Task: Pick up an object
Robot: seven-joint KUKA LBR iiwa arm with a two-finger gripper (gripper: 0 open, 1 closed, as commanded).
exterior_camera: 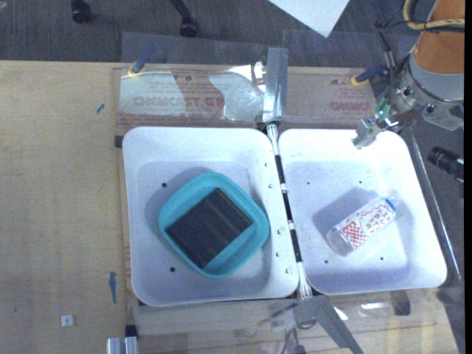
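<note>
- The arm (441,35), grey with its orange band, reaches in at the upper right of the camera view; its wrist hangs over the far right corner of the right bin (420,198).
- The gripper (366,133) sits at the far rim of the right bin, near that bin's upper right corner; its tip is small and pale against the white wall, and I cannot tell how it is set; nothing shows clasped in it.
- A small bottle (362,226) lies on its side on the floor of the right bin, slanted, its cap end up and to the right; it carries a red-and-white patterned label; it lies well apart from the gripper and touches no wall.
- In the left bin (140,161) rests a teal square container (213,223), turned like a diamond, with a dark panel across its middle; it sits near the bin's centre.
- The two bins stand side by side, rims touching along the middle seam, on the wooden bench (51,198); cardboard (192,98) with red lettering lies behind them.
</note>
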